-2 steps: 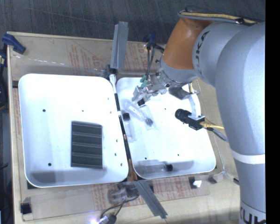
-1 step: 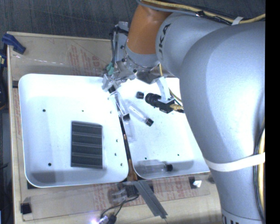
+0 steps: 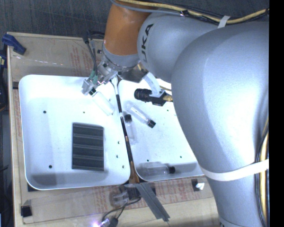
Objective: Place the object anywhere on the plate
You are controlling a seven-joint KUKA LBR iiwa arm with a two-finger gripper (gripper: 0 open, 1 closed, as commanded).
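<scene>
Your gripper [image 3: 91, 87] sits over the upper edge of the left bin [image 3: 33, 86], and you cannot tell how it stands. The dark ridged plate [image 3: 88, 146] lies flat in that bin; clear vials [image 3: 141, 116] lie apart in the right bin [image 3: 154, 148].

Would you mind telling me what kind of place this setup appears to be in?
Probably a robotics lab test bench: a grey KUKA arm with cabling reaches over two shallow white bins holding a dark ridged plate and clear tubes.
</scene>
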